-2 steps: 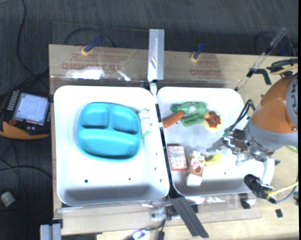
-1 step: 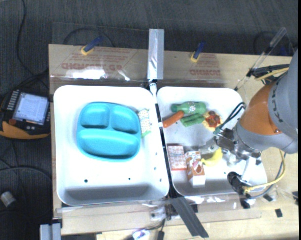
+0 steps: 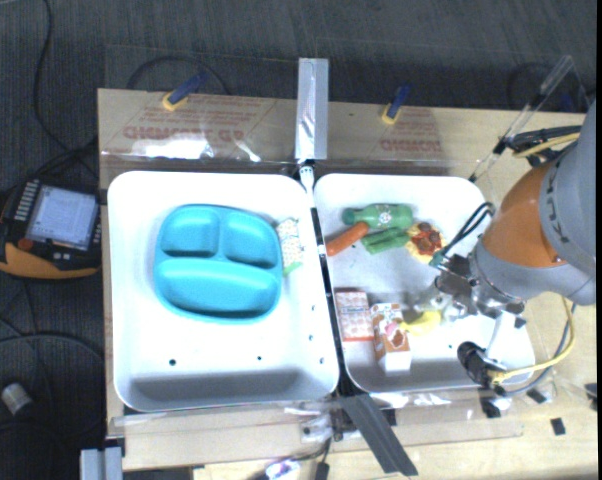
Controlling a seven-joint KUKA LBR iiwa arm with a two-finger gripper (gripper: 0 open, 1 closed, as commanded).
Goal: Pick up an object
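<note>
Over the right bin point(image 3: 501, 363), the gripper point(image 3: 443, 306) sits by a yellow object point(image 3: 424, 318) lying left-right; grip unclear.

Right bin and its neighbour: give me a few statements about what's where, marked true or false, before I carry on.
1. The blue divided tray lies in the left bin. True.
2. The green toy lies in the left bin. False: it lies in the right bin, near the far wall.
3. The hand is over the right bin. True.
4. The small cartons sit at the right bin's far right corner. False: they sit near its left wall, toward the front.
5. The arm reaches in from the view's left. False: it comes from the right.
</note>
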